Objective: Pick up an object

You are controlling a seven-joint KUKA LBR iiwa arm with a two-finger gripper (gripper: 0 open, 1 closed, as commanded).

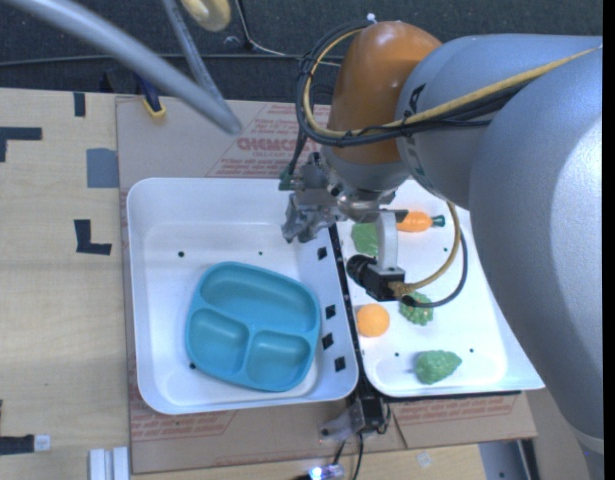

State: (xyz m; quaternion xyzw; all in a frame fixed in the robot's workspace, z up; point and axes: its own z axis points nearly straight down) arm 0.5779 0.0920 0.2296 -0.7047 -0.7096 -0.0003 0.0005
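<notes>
The camera view looks down on two white bins standing side by side. The left bin (157,298) holds a blue divided tray (252,326), which lies flat near the wall shared by the two bins. The right bin (487,363) holds small toy foods: an orange ball (373,319) close to the shared wall, a green leafy piece (436,365) near the front, a small green piece (419,312) beside the ball, a carrot (415,222) toward the back, and one more green piece (365,236) partly hidden under the arm.

The grey arm (517,168) comes in from the right, and its orange band (372,78) is above the back part of the bins. The gripper (305,218) hangs over the back of the left bin, just beside the shared wall. It is seen from above and the wrist covers it, so I cannot tell its state, and I see no object in it.

As I judge it, the task is in the approach step: nothing is picked yet. The nearest objects are the tray, in front of the gripper, and the toy foods across the wall. The next move calls for choosing one target, centring above it, and going down without hitting the wall. The tray is wide and flat, so probably only its rim can be taken; the ball may roll away.
</notes>
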